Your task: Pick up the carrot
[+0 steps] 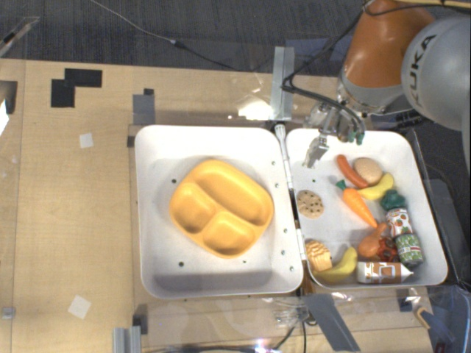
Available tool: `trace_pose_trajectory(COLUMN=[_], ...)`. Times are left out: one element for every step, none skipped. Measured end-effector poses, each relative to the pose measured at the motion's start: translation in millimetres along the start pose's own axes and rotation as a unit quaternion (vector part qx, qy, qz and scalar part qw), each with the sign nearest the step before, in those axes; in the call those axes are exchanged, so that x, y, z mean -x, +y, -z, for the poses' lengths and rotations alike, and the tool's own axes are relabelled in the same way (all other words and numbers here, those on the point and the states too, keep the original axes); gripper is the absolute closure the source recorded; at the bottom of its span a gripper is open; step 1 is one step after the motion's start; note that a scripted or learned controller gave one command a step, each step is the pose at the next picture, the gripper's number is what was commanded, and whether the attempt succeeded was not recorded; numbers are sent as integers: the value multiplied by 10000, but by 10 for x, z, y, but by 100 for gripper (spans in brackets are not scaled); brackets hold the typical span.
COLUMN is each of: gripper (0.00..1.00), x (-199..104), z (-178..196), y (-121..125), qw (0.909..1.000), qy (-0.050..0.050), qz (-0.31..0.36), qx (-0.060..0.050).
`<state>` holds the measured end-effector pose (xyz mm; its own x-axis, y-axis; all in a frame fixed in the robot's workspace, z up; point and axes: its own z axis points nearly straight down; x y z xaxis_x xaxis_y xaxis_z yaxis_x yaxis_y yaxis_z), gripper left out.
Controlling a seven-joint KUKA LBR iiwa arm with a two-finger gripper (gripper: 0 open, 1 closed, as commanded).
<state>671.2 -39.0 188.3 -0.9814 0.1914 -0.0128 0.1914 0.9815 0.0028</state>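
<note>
The carrot (358, 205) is orange with a green top and lies slantwise in the middle of the right bin (324, 179), its green end up and to the left. My gripper (318, 151) hangs over the bin's upper left part, up and to the left of the carrot and apart from it. Its fingers look slightly parted, with nothing between them.
A yellow divided plate (221, 207) sits in the left bin (158, 197). Around the carrot lie a sausage (350, 170), a bread roll (368, 171), a banana (377, 188), a cookie (310, 204), broccoli (393, 200), a can (399, 221), and several other foods along the bin's front.
</note>
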Motion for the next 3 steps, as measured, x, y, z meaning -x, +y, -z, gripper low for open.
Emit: trace_pose_trajectory(gripper=[0,0,100], x=[-528,-773,-739], z=[-794,-972,-833], y=[-701,-709,-690], qw=[9985,9996,9995], qy=[47,-15,-58], qz=[544,280,307], qx=[-11,-2,2])
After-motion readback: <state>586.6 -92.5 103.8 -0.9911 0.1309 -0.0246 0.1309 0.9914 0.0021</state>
